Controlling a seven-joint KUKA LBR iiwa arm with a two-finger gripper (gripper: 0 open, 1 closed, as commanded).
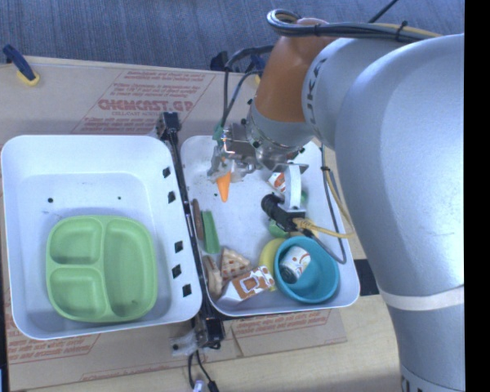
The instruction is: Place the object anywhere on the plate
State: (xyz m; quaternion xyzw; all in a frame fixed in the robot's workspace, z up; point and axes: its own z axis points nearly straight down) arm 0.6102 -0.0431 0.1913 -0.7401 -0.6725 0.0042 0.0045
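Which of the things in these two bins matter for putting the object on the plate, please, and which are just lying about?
For the job:
- green plate
- orange carrot under the gripper

Lying about:
- blue bowl
- cup inside it
- green stick
- sandwich piece

One fixed camera looks down at a slant on both bins (16,219), arm (408,162) entering from the right.

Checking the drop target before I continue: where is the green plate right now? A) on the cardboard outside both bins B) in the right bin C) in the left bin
C: the green plate lies flat on the floor of the left bin, near its front.
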